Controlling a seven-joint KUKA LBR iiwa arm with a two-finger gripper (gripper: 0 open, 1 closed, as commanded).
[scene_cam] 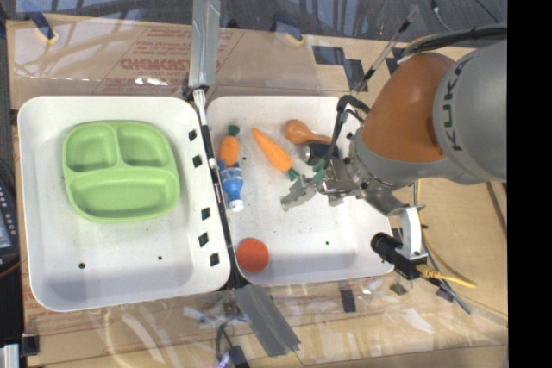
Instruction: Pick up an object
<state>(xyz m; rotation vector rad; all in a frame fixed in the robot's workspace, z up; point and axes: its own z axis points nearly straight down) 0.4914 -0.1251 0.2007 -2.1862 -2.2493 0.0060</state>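
Observation:
My gripper point(299, 189) hangs low over the middle of the right bin point(345, 258), its fingers spread apart with nothing between them. An orange carrot point(272, 149) lies just up and left of it. A brown-orange pear-shaped toy point(301, 132) sits near the bin's back, partly behind the wrist. Along the bin's left wall rest a small orange carrot piece point(228, 148) and a blue and white bottle point(231, 186). A red-orange ball point(253, 254) lies in the front left corner.
The left bin point(43, 263) holds a green divided plate point(121, 169). A grey divider strip point(203, 43) runs between the bins. The arm's orange band point(405, 116) and grey body cover the right bin's right side. Cables loop at the upper right.

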